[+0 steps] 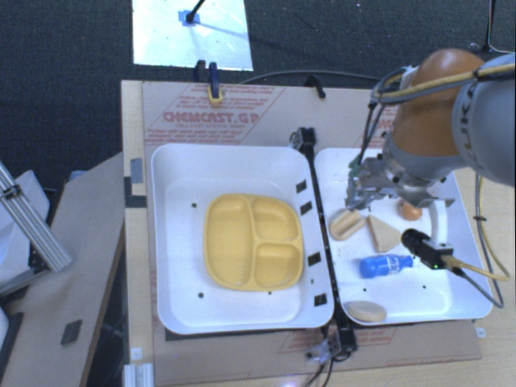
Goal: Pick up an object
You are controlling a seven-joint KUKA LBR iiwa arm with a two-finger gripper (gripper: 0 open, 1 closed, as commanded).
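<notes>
Inside right bin (468, 293), tan wedge (384, 234), glossy blue bottle (384, 265), smooth oval bun (367, 311)

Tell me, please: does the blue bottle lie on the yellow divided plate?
No. The blue bottle lies in the right bin, while the yellow divided plate sits in the left bin with nothing on it.

The bench (133, 297) carried a clear sheet with red lettering (211, 113), and on that sheet two shallow white bins sat side by side, the left bin (173, 184) touching the right bin (451, 301) along a black-clipped seam; a clamp (214, 83) gripped the sheet's far edge
</notes>
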